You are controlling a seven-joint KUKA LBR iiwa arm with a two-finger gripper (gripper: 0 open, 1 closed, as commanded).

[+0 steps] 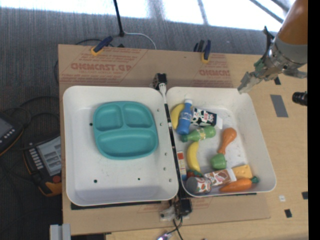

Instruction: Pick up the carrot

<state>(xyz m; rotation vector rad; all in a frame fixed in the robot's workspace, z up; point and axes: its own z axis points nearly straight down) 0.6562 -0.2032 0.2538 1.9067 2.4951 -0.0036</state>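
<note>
Lying at the right bin's (260,134) near edge — carrot (236,185), untouched.

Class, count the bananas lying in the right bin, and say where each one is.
2. One banana lies at the bin's far left, beside the blue bottle; the other banana lies lower down, near the middle. More may be hidden under other toys.

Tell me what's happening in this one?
A robot arm reaches in from the right, its gripper hovering over the far right corner of the right bin. The carrot it is meant to pick up lies untouched along the near edge among other toy food. The left bin holds a teal tray.
</note>
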